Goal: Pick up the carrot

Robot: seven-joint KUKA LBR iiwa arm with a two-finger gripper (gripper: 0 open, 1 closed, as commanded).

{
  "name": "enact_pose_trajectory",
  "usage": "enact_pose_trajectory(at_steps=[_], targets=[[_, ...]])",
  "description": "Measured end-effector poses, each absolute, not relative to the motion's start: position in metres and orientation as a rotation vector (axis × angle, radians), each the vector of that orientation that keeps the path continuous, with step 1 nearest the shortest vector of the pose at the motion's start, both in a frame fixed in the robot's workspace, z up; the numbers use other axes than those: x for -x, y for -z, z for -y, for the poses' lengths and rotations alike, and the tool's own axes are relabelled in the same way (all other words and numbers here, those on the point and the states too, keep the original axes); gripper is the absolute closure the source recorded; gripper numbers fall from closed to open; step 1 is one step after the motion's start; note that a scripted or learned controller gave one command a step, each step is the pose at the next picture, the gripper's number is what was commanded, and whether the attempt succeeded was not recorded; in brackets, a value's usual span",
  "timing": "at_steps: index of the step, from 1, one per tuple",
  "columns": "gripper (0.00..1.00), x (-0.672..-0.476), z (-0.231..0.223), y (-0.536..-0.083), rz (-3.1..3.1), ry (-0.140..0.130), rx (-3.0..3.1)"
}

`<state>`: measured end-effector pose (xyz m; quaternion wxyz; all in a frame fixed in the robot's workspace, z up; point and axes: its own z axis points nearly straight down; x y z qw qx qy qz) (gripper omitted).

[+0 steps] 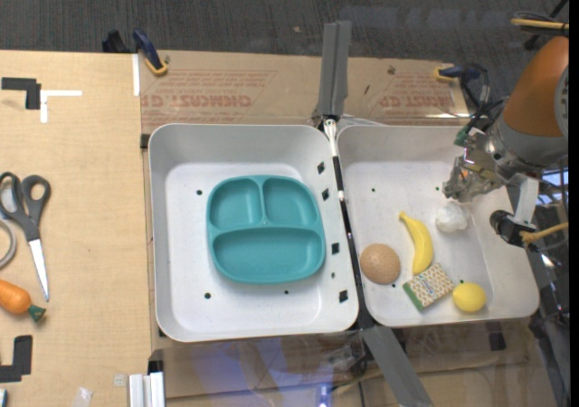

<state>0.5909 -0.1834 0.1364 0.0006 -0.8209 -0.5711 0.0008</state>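
The carrot, orange with a green stub end, lies on the wooden bench at the far left, outside both bins. My gripper hangs over the upper right part of the right bin, far from the carrot. It sits just above a small white lump on the bin floor. The wrist and cables hide the gripper's tip.
In the right bin lie a banana, a brown round item, a green-yellow checkered packet and a lemon. The left bin holds a teal divided plate. Scissors lie above the carrot.
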Motion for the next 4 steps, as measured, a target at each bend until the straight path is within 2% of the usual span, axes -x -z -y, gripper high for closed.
enact_pose_trajectory(at_steps=[1, 2, 3, 4], targets=[[1.0, -0.54, 0.163, -0.111, 1.375, -0.007, 2.82], [1.0, -0.543, 0.11, -0.091, 1.737, -0.005, 2.615], [1.0, -0.494, 0.158, -0.156, 1.744, -0.004, 2.612], [1.0, -0.519, 0.114, -0.091, 2.007, -0.003, 2.413]])
